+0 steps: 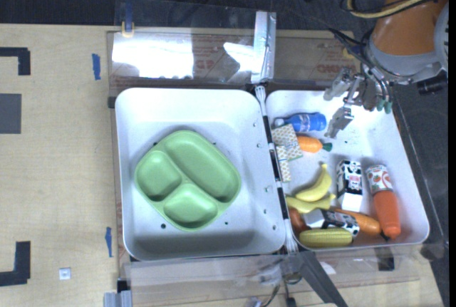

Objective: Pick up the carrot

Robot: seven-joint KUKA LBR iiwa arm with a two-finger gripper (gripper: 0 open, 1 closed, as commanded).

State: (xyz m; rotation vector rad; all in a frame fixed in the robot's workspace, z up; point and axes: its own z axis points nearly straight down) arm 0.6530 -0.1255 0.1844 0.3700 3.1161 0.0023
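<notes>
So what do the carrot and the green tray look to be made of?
Carrot: probably toy plastic, given its smooth, uniform orange body and small green tip. Green tray: seemingly moulded plastic with a soft satin sheen and rounded compartments. Neither is certain from this view.

On the pale wooden worktop (57, 177) sit two shallow white plastic bins. The left bin (135, 110) holds a green three-compartment plastic plate (187, 178). In the right bin (410, 177) lie a blue and white bottle (303, 122), a patterned cloth strip (286, 149), a yellow toy banana (315, 189), a black and white cow-print carton (350, 179), a yellow corn cob (328, 236) and an orange-red bottle with a white label (383, 202).
</notes>
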